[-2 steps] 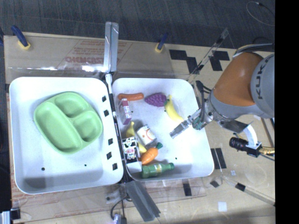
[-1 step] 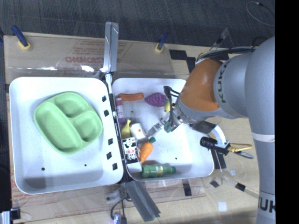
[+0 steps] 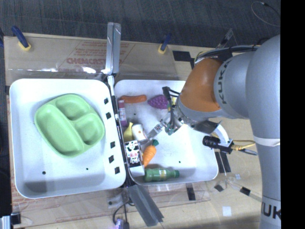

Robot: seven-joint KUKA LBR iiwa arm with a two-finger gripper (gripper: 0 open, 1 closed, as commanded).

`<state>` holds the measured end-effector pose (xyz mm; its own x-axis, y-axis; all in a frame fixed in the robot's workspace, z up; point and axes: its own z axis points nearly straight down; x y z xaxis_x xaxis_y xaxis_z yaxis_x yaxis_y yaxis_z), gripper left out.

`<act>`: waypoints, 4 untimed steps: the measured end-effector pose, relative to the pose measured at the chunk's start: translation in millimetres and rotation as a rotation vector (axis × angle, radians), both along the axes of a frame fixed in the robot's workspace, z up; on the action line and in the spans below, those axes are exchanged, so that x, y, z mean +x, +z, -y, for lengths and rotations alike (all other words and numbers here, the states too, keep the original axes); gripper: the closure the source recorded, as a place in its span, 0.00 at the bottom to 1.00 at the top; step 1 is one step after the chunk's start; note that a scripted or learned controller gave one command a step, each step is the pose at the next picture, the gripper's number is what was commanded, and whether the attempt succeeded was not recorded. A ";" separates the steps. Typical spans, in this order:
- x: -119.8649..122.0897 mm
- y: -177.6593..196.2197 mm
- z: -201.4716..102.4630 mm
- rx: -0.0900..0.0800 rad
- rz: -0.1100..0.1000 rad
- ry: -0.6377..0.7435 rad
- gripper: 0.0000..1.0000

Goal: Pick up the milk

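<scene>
Dark grey carpet floor (image 3: 143, 4) beyond worktop (image 3: 143, 51); worktop surface brown cardboard, blue clamps (image 3: 21, 39) at far edge.

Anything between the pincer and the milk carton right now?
Nothing visible. The pincer hangs just right of the milk carton, above the carrot that lies against the carton's right side; a yellow item sits just behind.

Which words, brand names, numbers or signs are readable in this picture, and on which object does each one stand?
"KUK", white letters running down the grey arm beside its orange band; the word is cut off.
"KU", white letters at the bottom right, on the arm's lower grey part; also cut off.
Red print on the clear sheet behind the left bin: reversed and blurred, not readable.
Milk carton, cow-patterned: print too small.
Green bottle: label too small.
</scene>
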<state>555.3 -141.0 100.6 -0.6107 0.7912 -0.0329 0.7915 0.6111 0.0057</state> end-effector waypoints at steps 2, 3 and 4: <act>-8.5 -7.8 16.4 0.014 -0.027 0.469 0.00; -7.5 2.5 15.6 0.014 -0.025 0.475 1.00; -7.4 2.5 15.5 0.014 -0.025 0.475 0.00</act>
<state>547.9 -156.5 103.1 -0.9053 0.4248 -0.0049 0.4248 0.9053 0.0006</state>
